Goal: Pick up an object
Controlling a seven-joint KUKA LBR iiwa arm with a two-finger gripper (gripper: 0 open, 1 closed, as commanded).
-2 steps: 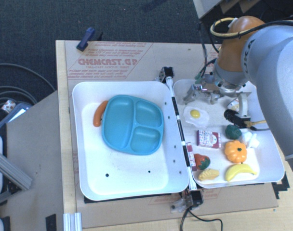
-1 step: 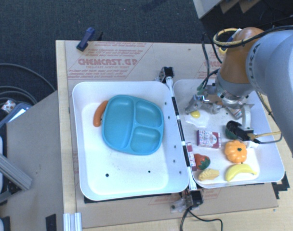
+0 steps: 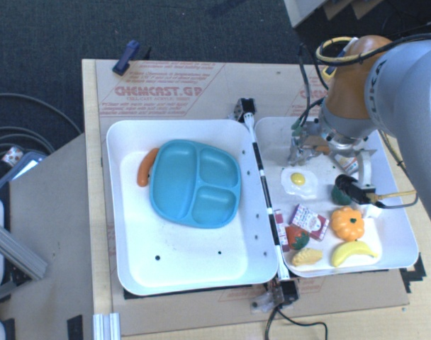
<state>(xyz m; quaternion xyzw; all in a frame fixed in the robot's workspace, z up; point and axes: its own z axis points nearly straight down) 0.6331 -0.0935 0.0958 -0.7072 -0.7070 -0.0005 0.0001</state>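
Over the right bin's back edge, gripper poised above the fried egg, jaw state unreadable, likely skidding off something so flat.

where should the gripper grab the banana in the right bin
Grip the banana across its thick middle, coming straight down from above. It lies flat on its side near the right bin's front wall, curved ends tapering, with the pumpkin close behind it, so close the jaws across the curve.
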